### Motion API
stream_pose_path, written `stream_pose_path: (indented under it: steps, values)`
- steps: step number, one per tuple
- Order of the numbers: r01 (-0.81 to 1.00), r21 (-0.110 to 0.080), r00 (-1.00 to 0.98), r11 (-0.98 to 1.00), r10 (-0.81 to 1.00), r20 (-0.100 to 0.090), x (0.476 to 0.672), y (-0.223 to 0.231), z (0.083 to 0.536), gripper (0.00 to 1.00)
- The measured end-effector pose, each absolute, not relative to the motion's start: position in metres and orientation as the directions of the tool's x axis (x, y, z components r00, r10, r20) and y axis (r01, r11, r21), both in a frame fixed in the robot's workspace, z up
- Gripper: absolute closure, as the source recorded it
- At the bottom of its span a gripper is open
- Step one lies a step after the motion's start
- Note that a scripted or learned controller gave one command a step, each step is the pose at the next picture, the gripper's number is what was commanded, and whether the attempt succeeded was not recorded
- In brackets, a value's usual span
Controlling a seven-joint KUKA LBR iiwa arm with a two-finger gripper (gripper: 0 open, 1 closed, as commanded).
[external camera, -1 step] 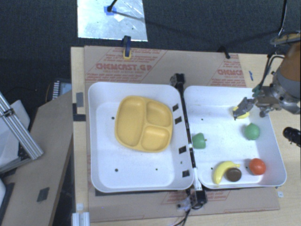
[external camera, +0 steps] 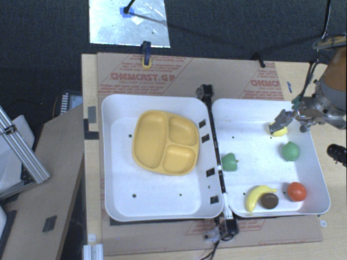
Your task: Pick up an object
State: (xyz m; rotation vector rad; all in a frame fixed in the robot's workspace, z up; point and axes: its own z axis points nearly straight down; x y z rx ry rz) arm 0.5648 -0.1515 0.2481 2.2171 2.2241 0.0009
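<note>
**End effector low over a small yellow item in the right bin**

The end effector (external camera: 287, 121) sits at the upper right of the right bin (external camera: 255, 110), its grey fingers spread apart rather than clenched. One finger (external camera: 280, 121) lies over a small yellow item (external camera: 278, 131), touching or nearly touching it; the other is off to the right. The item is not plainly between the fingers, so a grasp cannot be confirmed, and the angle makes contact hard to judge.

The arm (external camera: 333, 85) comes in from the right edge, its wrist bent down toward the bin's far wall.

Elsewhere in the right bin: a green ball (external camera: 290, 151) just below the end effector, a green pepper (external camera: 229, 162) near the left wall, and along the near wall a banana (external camera: 254, 196), a brown piece (external camera: 269, 200) touching it, and a tomato (external camera: 296, 191).

The left bin (external camera: 116, 161) holds a yellow divided plate (external camera: 165, 142). Both bins rest on the surface (external camera: 179, 72).
</note>
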Motion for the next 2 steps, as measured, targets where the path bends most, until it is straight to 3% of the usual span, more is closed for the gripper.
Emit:
stream_pose_path:
  steps: [2]
  values:
    - [1.0, -0.003, 0.0, 0.0, 1.0, 0.001, 0.573, -0.147, 0.128, 0.0]
